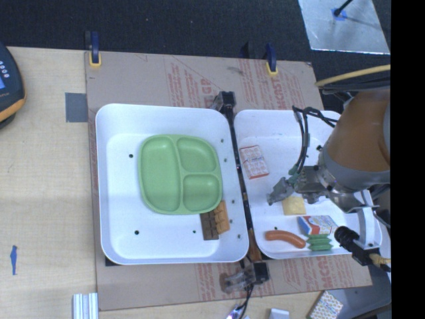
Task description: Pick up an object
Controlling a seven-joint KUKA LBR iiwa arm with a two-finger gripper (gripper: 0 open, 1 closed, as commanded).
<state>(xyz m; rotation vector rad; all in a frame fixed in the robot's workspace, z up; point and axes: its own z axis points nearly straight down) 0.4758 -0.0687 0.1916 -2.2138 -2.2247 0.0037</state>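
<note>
Honestly, from my end the gripper (282,193) hangs in the right bin (275,121), just beside the yellow block (294,206), apparently holding nothing; how far it's spread I can't tell. Risk: it nudges the block aside and closes on air.

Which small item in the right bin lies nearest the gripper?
The yellow block, just below the gripper; the sausage and red-patterned packet lie farther off.
</note>
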